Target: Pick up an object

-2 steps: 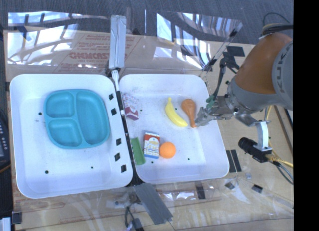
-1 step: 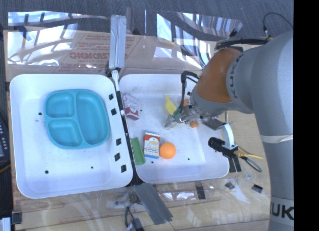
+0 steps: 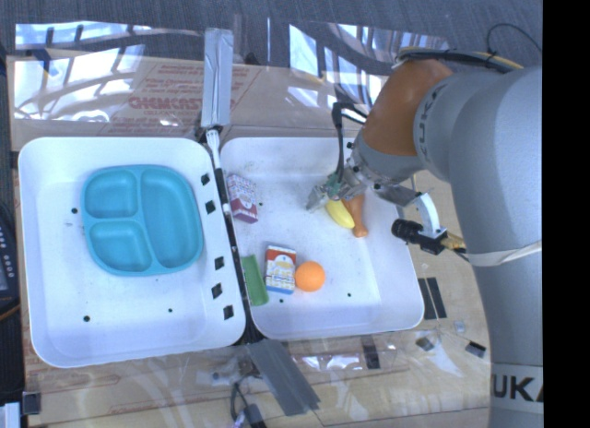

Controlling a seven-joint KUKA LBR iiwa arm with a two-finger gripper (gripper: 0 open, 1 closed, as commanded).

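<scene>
Gripper (image 3: 334, 194) low in right bin (image 3: 387, 311), at banana (image 3: 340, 213) and carrot (image 3: 358, 219); wrist hides fingers, grip state cannot tell. Orange (image 3: 311, 276) nearer, apart.

Red print on the cardboard (image 3: 147, 94) behind the bins reads roughly "CHEMCAST"; the smaller lines around it are too blurred to read. White letters "UKA" stand on the arm (image 3: 513, 386) at the lower right. The print on the small boxes (image 3: 280, 268) is illegible.
</scene>
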